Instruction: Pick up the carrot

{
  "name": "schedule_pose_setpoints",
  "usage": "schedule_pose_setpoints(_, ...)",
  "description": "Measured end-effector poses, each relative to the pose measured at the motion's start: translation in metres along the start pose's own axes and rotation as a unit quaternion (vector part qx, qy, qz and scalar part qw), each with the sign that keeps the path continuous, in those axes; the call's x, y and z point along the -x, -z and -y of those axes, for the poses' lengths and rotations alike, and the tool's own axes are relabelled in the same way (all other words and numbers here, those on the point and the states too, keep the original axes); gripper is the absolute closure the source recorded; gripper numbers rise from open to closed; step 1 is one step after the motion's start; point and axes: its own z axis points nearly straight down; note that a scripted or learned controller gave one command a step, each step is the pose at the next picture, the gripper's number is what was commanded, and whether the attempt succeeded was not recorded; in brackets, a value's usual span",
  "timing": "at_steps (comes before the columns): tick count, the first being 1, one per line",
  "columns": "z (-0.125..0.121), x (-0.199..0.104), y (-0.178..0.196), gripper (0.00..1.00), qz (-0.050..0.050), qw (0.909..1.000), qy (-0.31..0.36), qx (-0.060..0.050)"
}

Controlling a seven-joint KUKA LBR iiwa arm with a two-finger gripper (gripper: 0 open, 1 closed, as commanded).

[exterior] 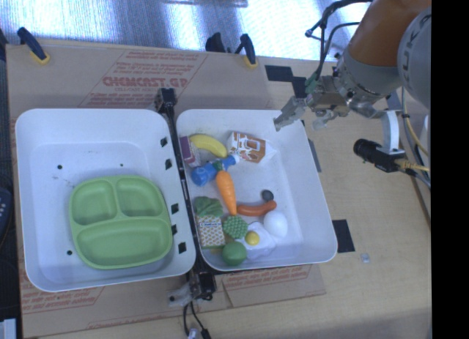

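Note:
The orange carrot (227,192) lies lengthwise in the middle of the right bin (311,198), hemmed in by other toy foods. A blue bottle (205,174) touches its upper end and a red sausage (256,209) lies against its lower right. My gripper (299,119) hovers over the bin's far right corner, well up and to the right of the carrot. Its two fingers are spread apart with nothing between them.
The right bin also holds a banana (207,144), a small carton (246,147), a white egg (276,223), a lime (234,252) and leafy greens (208,206). A green divided plate (121,220) sits in the left bin (44,147). Clamps (245,48) grip the cardboard's far edge.

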Motion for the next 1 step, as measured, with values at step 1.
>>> schedule_pose_setpoints(1,0.0301,-0.0544,-0.1165,0.0,0.0,1.0,-0.006,-0.001)
